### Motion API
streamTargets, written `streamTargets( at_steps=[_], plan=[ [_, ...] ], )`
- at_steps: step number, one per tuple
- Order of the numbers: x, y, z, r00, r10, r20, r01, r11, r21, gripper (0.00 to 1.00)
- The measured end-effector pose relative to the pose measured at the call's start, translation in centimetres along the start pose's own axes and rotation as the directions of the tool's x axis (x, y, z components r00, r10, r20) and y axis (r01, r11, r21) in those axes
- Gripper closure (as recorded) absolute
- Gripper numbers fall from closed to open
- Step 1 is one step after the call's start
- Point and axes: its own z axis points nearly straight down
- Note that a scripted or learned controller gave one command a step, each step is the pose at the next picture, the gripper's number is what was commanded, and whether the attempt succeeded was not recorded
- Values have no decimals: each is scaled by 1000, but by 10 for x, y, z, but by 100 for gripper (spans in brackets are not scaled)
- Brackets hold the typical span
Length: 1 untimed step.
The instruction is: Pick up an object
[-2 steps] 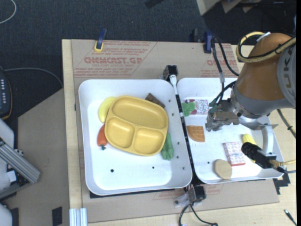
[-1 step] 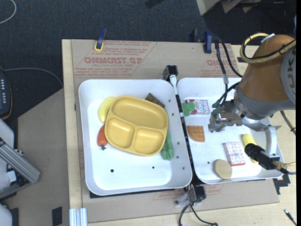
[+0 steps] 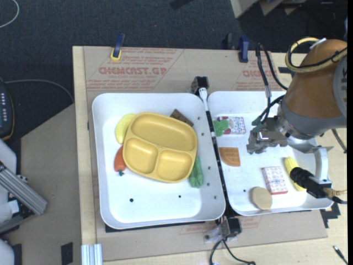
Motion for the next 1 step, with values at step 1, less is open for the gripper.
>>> streamTargets(
  at_steps=[1],
  plan=[
    [7,5,-16,1000,-2,0,2,1000,-2,100]
  ],
)
